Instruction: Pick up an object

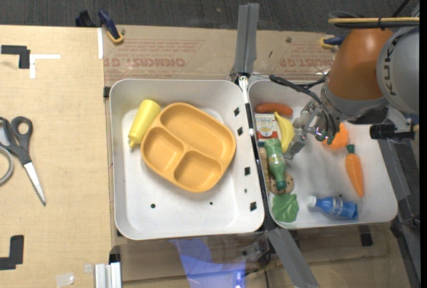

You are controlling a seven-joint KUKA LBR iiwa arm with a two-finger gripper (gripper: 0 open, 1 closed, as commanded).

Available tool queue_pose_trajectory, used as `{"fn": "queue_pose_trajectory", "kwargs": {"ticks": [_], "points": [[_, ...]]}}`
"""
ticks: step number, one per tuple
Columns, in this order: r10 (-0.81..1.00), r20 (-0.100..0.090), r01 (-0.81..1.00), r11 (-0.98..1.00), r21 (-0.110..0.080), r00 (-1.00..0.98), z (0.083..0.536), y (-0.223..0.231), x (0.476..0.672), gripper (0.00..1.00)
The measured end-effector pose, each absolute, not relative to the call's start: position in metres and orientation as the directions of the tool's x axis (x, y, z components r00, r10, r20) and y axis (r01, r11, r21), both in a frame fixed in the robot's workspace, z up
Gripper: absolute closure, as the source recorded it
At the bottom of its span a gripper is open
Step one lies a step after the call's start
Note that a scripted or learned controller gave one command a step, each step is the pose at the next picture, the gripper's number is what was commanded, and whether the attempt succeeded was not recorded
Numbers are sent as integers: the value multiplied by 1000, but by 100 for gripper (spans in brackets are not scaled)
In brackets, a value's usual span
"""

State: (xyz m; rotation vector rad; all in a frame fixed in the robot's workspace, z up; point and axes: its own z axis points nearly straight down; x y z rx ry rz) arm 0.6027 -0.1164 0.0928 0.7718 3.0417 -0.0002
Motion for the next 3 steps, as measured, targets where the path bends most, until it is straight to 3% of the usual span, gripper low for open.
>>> {"fn": "queue_pose_trajectory", "kwargs": {"ticks": [1,2,3], "points": [[446,-3,446,895,0,-895,93,-202,556,0],[296,-29,296,955,2,-955,99,-222,487,0],[301,-5,301,954,1,-954,93,-221,503,0]]}}
